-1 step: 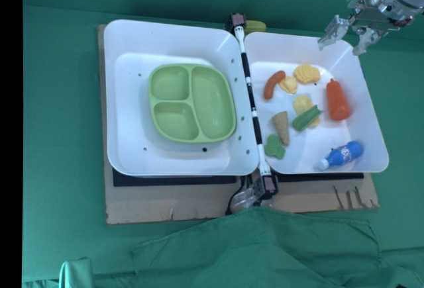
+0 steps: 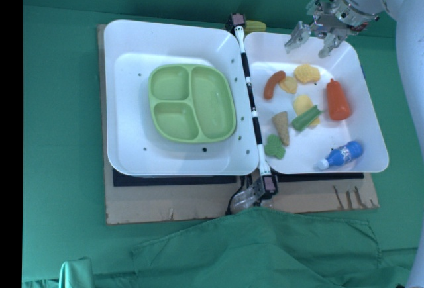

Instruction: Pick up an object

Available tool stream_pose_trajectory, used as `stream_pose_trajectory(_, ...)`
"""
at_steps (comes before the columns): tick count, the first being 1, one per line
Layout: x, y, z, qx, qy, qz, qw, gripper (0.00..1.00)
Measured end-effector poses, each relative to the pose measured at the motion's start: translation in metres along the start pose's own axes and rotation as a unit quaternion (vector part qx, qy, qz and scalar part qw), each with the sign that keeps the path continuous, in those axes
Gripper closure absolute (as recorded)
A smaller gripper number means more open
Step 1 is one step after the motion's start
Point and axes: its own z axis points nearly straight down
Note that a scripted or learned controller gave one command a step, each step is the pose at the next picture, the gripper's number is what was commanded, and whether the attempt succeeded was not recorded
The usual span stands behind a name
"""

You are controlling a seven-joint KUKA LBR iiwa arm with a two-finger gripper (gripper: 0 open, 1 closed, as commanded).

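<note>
1. The right shallow white bin holds the loose toy pieces that could be picked up: a red-orange sausage-shaped piece, a small yellow ridged piece at its 2 o'clock, and a flat yellow-orange chip between the two.
2. At 3 o'clock from these lies a red plastic squeeze bottle, its cap pointing to 12 o'clock.
3. Near the bin's middle, a green pepper-like stick lies slantwise over a round yellow piece; a tan cone sits at its 9 o'clock and a green leafy piece at 7 o'clock.
4. A blue bottle with a white cap lies on its side towards the bin's 5 o'clock corner.
5. The two-finger gripper hovers over the bin's 12 o'clock edge, its fingers spread apart with nothing between them, above and apart from the yellow ridged piece.
6. The left shallow white bin carries a light green three-compartment plate.
7. Both bins rest on a brown cardboard sheet on the green-covered table.
</note>
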Motion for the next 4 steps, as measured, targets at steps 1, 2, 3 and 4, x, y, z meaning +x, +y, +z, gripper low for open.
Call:
stream_pose_trajectory(1,0.013,-0.052,0.076,0.002,0.0,0.003,1.0,0.0)
stream_pose_trajectory(2,0.012,-0.048,0.059,-0.006,-0.001,0.004,1.0,1.0)
stream_pose_trajectory(3,0.012,-0.048,0.06,-0.005,-0.001,0.004,1.0,0.0)
stream_pose_trajectory(4,-0.014,-0.067,0.085,-0.007,0.001,0.002,1.0,0.0)
